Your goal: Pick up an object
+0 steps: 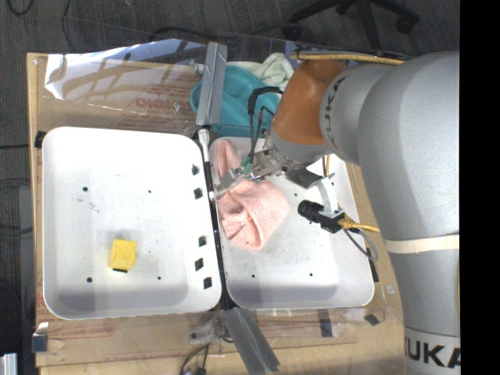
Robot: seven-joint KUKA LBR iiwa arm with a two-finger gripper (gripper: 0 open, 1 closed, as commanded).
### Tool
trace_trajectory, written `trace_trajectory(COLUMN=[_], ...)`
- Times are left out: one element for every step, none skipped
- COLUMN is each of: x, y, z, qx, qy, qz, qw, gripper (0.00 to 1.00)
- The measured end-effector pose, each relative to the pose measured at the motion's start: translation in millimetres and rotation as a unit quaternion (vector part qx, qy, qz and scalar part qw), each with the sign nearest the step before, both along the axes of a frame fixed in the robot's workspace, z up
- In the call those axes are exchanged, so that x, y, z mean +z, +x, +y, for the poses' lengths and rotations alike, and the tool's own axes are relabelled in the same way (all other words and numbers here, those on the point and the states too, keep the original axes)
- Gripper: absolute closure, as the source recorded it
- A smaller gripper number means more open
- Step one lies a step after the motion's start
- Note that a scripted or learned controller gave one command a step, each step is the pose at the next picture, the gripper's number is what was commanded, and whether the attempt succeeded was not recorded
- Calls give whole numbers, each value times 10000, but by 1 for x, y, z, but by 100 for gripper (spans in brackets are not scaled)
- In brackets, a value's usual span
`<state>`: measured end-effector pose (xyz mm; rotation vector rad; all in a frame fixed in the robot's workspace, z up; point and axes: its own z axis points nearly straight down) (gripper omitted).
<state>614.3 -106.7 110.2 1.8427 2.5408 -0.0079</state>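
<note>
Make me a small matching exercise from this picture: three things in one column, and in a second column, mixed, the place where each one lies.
Things:
1. yellow block
2. pink cloth
3. teal cloth

Places:
A. behind the bins, at the top of the view
B. in the left bin
C. in the right bin, under the gripper

Pairs: 1-B, 2-C, 3-A
</note>
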Motion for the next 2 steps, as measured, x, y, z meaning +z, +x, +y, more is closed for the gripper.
trace_trajectory(x=[9, 65], y=[0, 36], z=[2, -48], qx=[25, -769], qy=[9, 25], qz=[10, 6], qw=[10000, 9970], gripper=[100, 100])
